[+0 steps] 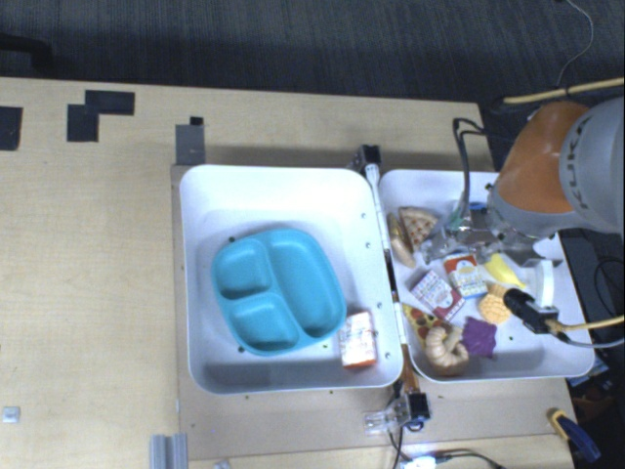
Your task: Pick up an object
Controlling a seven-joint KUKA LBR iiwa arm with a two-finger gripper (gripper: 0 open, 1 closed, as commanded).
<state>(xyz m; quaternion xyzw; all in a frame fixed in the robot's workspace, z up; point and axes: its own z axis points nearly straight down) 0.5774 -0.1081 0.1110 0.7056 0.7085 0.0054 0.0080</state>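
Observation:
My gripper (467, 237) hangs low over the right bin (562, 367), in its upper middle part, with the grey arm and orange band behind it to the right. Just below it lie a small white and red packet (468, 275) and a red and white carton (436, 292). A pizza slice (415, 228) rests to the gripper's left. A yellow piece (500, 269) sits to its lower right. The view is too cluttered to show any object in the gripper.
The right bin also holds an orange round waffle (494, 308), a purple piece (479, 337) and a tan pretzel-like piece (444, 346). In the left bin (273, 176) are a blue divided tray (278, 289) and an orange and white box (358, 341).

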